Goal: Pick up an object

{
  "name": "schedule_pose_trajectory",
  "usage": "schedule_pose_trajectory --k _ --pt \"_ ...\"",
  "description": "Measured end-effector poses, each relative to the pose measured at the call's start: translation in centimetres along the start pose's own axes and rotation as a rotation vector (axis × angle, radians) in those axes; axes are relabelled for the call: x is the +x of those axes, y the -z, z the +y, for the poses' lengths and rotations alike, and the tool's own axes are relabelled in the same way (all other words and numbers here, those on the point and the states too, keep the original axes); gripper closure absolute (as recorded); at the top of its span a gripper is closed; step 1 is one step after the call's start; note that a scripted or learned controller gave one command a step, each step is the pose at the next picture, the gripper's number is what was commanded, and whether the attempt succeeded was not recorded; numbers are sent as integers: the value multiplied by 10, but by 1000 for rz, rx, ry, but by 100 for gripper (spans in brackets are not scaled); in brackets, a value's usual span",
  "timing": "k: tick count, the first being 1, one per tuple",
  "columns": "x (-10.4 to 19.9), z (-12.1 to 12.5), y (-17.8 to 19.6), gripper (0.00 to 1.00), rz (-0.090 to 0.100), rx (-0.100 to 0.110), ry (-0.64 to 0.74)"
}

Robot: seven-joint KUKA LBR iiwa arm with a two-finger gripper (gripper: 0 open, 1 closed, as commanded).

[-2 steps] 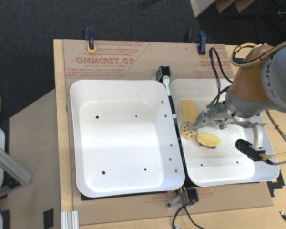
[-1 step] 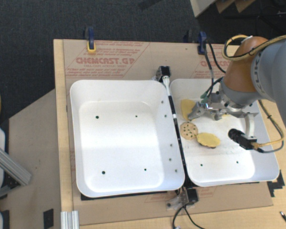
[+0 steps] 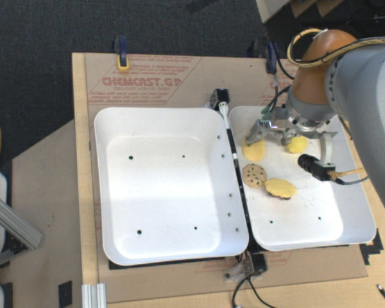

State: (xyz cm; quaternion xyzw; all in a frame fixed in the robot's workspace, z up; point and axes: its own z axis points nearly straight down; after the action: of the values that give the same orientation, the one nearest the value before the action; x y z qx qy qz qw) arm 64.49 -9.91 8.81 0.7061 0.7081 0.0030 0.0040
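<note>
My gripper (image 3: pixel 271 133) hangs over the far end of the right bin (image 3: pixel 321 226), open, with nothing between its fingers. A flat yellow piece (image 3: pixel 255 151) lies just below its left finger (image 3: pixel 254 133). A small round yellow piece (image 3: pixel 298 145) sits beside the right finger. Nearer the front lie a brown speckled cookie (image 3: pixel 254 175) and a yellow oval piece (image 3: pixel 280 188) with a dark underside. All of these rest on the bin floor.
The left bin (image 3: pixel 115 191) sits alongside, its rim meeting the right bin's along a black divider strip (image 3: pixel 234 165). Both bins stand on a brown board (image 3: pixel 147 79) held by clamps. The arm's grey body (image 3: pixel 366 88) covers the right bin's far right corner.
</note>
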Motion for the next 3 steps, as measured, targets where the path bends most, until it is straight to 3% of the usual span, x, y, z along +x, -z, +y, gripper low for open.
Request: schedule_pose_trajectory --k 1,2,3 --pt "-43 25 92 0 -4 -2 -4" --pt "1 21 35 0 4 16 1" --pt "60 -22 101 0 3 10 2"
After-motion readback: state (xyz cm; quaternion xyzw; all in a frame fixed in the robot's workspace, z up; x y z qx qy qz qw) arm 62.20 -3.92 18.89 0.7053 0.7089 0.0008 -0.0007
